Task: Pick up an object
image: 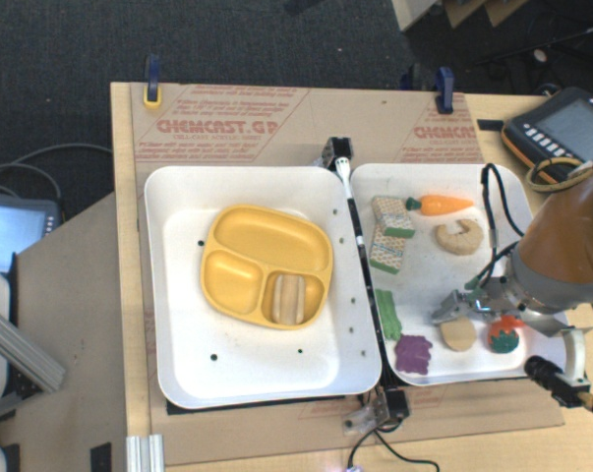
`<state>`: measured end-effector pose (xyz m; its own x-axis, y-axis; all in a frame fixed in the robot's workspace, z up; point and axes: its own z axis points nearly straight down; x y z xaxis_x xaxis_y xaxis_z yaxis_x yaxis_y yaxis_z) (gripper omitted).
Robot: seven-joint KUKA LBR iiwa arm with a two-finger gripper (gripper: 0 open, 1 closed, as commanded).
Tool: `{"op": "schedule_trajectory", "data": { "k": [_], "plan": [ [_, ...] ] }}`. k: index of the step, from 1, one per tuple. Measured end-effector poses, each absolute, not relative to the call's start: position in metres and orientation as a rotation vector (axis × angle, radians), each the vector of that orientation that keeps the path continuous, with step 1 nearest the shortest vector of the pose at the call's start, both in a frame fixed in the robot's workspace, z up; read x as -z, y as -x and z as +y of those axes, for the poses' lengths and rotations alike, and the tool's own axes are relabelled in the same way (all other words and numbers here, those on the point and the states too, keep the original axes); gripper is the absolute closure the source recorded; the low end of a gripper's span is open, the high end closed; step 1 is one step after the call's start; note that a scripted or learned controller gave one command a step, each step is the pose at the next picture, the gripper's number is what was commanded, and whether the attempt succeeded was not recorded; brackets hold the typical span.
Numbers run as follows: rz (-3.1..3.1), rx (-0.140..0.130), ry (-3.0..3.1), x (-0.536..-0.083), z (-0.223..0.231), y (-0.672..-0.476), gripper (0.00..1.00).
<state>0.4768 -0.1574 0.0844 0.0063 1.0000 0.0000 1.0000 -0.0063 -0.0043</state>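
Camera view: arm (562, 254) reaches over right bin (424, 180). Gripper (470, 308) sits low near the bin's front; finger opening cannot be made out, no object seen in its grasp. Just beside it: tan round piece (458, 335), red-green item (504, 335), purple piece (412, 354). Toy carrot (441, 205) lies at the back. Left bin (178, 293) holds yellow divided plate (266, 265).

In the right white bin (429, 178), toys are crowding the claw (465, 308): a tan round piece (458, 335), a red-and-green toy (504, 335) and a purple lump (413, 354). The left white bin (178, 293) is offering open floor around the yellow divided plate (266, 265).
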Motion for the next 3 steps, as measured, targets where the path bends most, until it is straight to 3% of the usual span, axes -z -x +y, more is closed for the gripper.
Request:
{"op": "schedule_trajectory", "data": {
  "k": [1, 2, 3],
  "plan": [
    [-2.231, 0.006, 2.217, -0.085, -0.117, -0.535, 0.00],
    [-2.229, 0.004, 2.221, -0.085, -0.107, -0.583, 0.00],
    [-2.201, -0.030, 2.206, -0.081, -0.106, -0.658, 0.00]
  ]
}}
